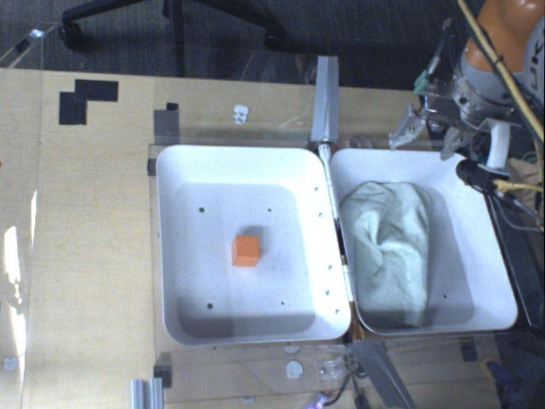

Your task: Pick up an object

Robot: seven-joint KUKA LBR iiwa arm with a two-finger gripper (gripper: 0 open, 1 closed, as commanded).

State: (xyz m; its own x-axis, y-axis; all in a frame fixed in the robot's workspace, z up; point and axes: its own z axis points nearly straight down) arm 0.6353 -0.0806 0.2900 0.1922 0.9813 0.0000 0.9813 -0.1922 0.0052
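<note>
A small orange cube (246, 250) lies near the middle of the left bin (183, 228). A crumpled pale grey cloth (390, 250) covers much of the right bin (490, 288). My gripper (424, 141) hangs over the far rim of the right bin, above and behind the cloth and apart from it. Its two fingers are spread open with nothing between them. The orange cube is far off to the gripper's left, in the other bin.
A metal post (324, 100) stands at the back between the bins. Cables (511, 181) run along the right bin's right side. Black tape marks (85, 100) lie on the wooden bench at left. A chair base (174, 7) stands on the floor behind.
</note>
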